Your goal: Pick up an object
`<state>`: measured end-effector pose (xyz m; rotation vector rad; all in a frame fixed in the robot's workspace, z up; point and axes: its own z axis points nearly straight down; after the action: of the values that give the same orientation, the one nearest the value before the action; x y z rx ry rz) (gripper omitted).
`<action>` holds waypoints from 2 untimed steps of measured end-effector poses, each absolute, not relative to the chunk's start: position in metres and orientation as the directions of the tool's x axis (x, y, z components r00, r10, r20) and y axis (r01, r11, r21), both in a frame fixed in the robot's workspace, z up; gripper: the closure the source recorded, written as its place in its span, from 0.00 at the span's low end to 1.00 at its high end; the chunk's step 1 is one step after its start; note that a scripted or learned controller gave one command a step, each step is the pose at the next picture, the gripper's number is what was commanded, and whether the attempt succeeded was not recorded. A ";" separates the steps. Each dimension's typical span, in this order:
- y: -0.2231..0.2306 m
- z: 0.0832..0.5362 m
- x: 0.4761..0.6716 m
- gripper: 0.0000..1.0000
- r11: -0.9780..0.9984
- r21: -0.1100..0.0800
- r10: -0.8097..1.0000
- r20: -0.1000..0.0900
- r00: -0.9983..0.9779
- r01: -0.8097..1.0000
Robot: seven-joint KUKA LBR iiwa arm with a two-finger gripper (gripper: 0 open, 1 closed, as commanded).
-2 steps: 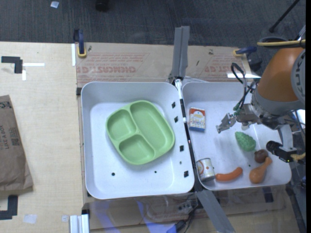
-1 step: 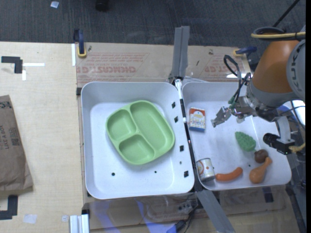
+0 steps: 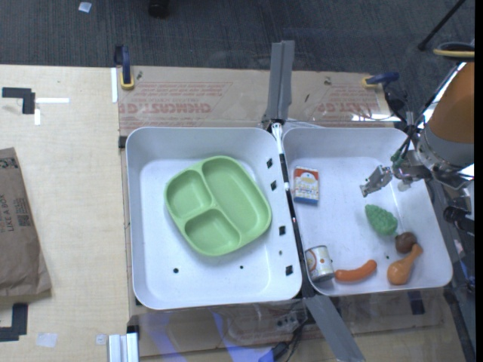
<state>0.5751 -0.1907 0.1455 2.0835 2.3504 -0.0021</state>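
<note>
Claw (image 3: 377, 181) hung open and empty above the right bin (image 3: 343, 155), just above the green toy (image 3: 381, 219), likely lining up a grasp.

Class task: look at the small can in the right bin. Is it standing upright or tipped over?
Tipped over. The can lies on its side by the bin's near left corner, its round end facing left, beside the sausage.

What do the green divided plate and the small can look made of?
The green divided plate looks like matte moulded plastic: uniform colour, soft rounded compartment edges, no glare. The small can seems metal, with a shiny silver end and a printed label, though it could be a plastic toy.
</note>
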 end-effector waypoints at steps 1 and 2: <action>-0.160 0.226 0.600 0.00 0.190 0.001 0.982 -0.001 -0.190 0.982; -0.161 0.130 0.540 0.00 0.082 -0.002 0.997 0.000 -0.082 0.997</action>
<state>0.5401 -0.1606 0.1300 2.1298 2.3118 -0.0027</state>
